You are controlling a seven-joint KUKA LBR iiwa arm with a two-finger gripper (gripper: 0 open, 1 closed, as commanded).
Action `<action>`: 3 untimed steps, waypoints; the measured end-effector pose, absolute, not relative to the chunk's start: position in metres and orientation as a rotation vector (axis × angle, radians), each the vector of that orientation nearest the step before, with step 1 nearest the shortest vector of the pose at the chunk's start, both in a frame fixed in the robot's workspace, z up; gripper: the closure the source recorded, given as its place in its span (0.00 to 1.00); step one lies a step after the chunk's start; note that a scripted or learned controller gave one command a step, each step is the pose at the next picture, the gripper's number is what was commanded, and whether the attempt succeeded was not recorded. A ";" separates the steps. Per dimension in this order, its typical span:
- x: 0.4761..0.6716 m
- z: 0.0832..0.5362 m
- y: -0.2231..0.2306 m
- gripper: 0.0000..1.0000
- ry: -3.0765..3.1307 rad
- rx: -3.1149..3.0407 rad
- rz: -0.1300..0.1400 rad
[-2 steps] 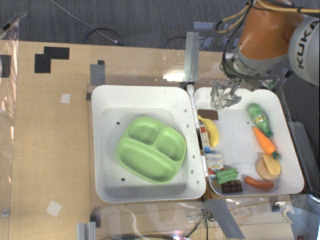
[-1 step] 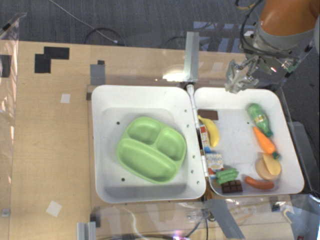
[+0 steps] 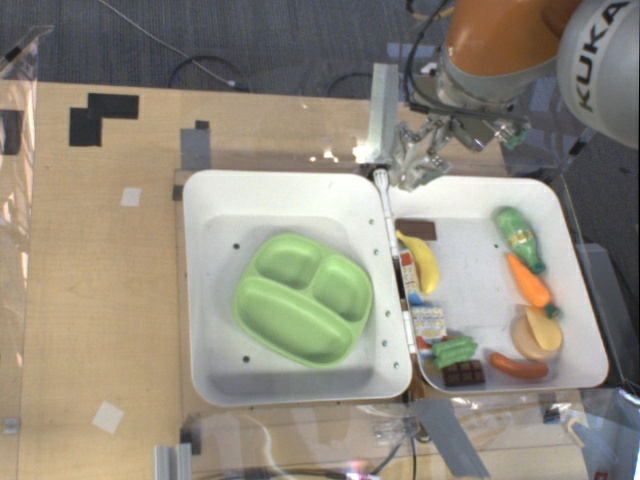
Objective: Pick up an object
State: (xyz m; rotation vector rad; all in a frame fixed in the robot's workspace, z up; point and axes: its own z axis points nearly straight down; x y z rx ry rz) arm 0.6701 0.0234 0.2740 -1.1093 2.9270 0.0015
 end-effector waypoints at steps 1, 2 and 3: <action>0.649 0.190 -0.054 1.00 2.838 -1.339 -0.001; 0.671 0.258 -0.002 1.00 2.869 -1.237 -0.005; 0.670 0.256 -0.065 1.00 2.616 -1.722 -0.008</action>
